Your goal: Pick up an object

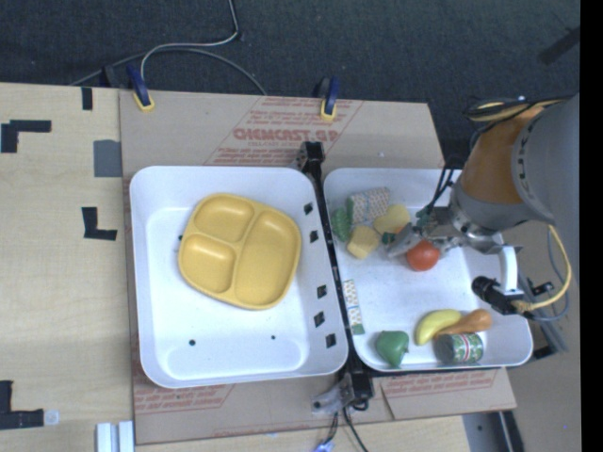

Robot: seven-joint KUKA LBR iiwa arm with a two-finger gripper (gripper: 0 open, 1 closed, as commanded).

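My gripper [413,241] hangs low in the right bin [400,295], reaching in from the right. It is directly over the upper left edge of a red tomato [424,258], and I cannot tell whether it touches it. Just left of the gripper are two yellow pieces [392,219] [363,242], a green piece [341,220] and a grey textured block [369,201]. Along the bin's front edge lie a green pepper [392,347], a banana [435,324], an orange carrot [471,321] and a green can [460,347].
The left bin [151,281] holds a yellow divided plate [239,250]. A black divider [325,252] runs between the bins. The grey and orange arm [509,172] covers the right bin's far right corner. Bare white floor shows in the middle of the right bin.
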